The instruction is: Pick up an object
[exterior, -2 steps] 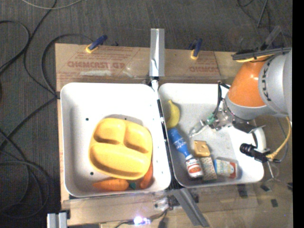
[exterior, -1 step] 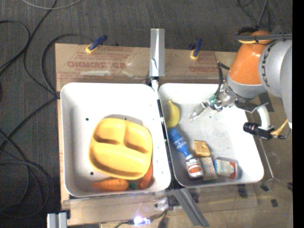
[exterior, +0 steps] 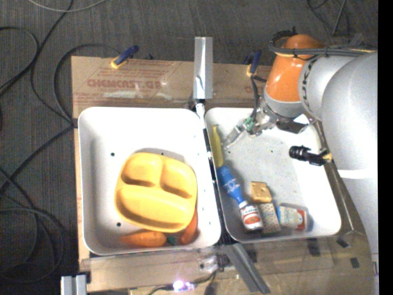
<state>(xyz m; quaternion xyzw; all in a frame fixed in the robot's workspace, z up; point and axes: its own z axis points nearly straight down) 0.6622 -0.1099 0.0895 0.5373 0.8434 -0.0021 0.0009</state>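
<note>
The gripper (exterior: 241, 133), finger state indeterminable, is positioned at the right bin's (exterior: 319, 226) far-left. The blue bottle (exterior: 230, 185), judged light, rigid and slippery, is best grasped mid-body.

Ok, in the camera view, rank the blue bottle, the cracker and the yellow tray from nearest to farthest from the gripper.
Measured from the gripper, at the top of the right bin:
1. Blue bottle, along the right bin's left wall, just below the gripper.
2. Cracker, lower in the right bin, mid-floor.
3. Yellow tray, across in the left bin.
</note>
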